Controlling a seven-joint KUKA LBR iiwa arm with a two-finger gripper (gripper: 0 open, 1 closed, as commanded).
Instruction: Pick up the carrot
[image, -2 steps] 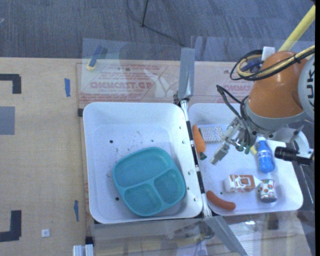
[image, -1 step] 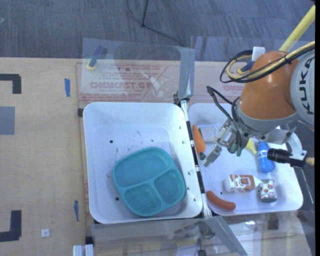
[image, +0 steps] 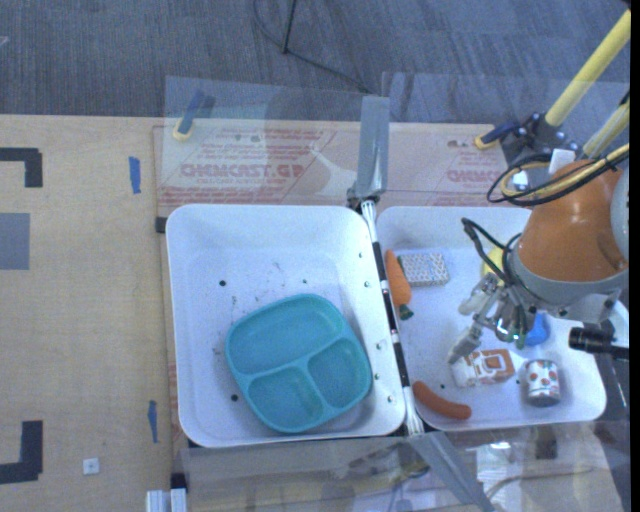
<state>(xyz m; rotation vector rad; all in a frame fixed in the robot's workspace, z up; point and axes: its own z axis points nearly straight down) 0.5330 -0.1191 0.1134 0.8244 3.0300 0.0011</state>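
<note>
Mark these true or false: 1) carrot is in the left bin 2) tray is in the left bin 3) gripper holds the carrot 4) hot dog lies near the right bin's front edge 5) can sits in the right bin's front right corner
1) False. The carrot lies in the right bin, along its left wall.
2) True. The teal tray sits in the left bin.
3) False. The gripper is over the middle of the right bin, apart from the carrot, with nothing seen between its fingers.
4) True. The hot dog lies near the front edge.
5) True. The can sits there, beside a small white carton.
</note>
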